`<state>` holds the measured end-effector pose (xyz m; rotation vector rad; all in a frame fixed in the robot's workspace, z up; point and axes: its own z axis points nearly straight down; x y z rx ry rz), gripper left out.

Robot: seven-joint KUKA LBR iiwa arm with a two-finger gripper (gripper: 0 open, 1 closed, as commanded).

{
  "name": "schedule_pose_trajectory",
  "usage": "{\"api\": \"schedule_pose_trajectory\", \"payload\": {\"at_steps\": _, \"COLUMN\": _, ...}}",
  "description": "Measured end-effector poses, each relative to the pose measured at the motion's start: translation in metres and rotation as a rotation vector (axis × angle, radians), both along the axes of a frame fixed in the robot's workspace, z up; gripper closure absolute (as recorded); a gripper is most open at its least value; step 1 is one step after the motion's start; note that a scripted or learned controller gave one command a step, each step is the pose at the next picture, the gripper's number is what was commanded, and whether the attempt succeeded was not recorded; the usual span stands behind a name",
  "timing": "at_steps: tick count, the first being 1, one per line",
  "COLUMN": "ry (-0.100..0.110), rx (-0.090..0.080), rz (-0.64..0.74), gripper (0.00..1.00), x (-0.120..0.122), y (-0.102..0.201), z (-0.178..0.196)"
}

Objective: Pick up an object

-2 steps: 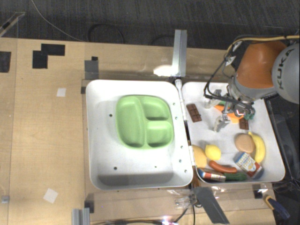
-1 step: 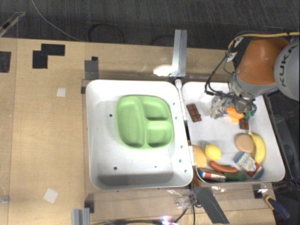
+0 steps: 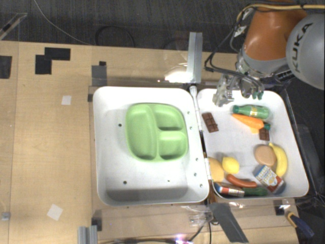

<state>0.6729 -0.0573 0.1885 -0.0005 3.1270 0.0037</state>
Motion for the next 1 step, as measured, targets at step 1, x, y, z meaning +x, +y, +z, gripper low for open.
{"api": "schedule_pose_trajectory", "payload": {"at_steps": 1, "ry": 0.004, "rx": 0.001, "rz": -0.106, "gripper": 1.00, "x": -0.0013, "y": 0.0313, "z": 0.0600}}
